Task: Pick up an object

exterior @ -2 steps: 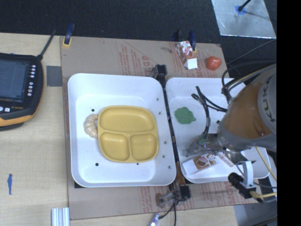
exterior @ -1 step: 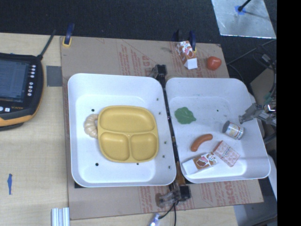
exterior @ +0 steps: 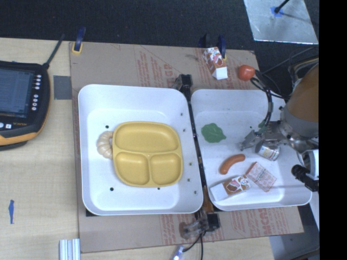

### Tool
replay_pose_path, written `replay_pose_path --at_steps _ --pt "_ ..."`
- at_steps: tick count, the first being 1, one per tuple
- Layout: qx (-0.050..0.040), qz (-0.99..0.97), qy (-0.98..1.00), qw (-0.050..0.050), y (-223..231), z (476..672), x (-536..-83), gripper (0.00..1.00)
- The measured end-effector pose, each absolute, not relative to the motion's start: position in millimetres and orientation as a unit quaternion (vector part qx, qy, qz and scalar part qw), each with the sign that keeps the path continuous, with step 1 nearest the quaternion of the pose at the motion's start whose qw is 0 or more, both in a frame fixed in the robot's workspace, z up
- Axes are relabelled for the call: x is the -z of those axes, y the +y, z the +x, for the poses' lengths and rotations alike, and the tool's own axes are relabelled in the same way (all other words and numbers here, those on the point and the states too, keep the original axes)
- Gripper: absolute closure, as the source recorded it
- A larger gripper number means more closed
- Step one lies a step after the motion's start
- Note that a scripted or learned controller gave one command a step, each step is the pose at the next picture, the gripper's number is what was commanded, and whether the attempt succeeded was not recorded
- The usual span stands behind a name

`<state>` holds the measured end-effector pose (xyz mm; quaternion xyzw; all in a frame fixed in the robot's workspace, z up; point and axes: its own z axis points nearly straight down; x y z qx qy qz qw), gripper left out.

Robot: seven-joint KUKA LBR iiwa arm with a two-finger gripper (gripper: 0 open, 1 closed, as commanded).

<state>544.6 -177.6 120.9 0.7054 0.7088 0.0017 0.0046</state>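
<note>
My gripper (exterior: 254,141) hangs low over the right bin (exterior: 233,104), near its right side. A small silver can (exterior: 268,153) lies just right of it and below, close to touching. A green leaf-shaped toy (exterior: 213,132) lies to the gripper's left. An orange sausage (exterior: 232,163) lies below the gripper. Two flat printed packets sit near the bin's front: one red and white (exterior: 236,185), one pinkish (exterior: 261,176). I see nothing held in the gripper.
The left bin (exterior: 92,145) holds a yellow divided plate (exterior: 147,153) with a beige pastry (exterior: 104,144) at its left edge. Behind the right bin sit a small carton (exterior: 215,62) and a red ball (exterior: 246,72). A tablet controller (exterior: 21,99) lies far left.
</note>
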Motion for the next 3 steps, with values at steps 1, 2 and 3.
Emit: replay_pose_path --at_steps 1,2,3 --pt "0.0008 0.705 0.709 -0.001 -211.3 600.7 -91.8 0.00" --pt "0.0000 0.705 0.709 -0.001 -119.5 617.6 -195.6 0.00" --pt "0.0018 0.706 0.709 -0.002 -139.3 568.3 -160.2 0.00"
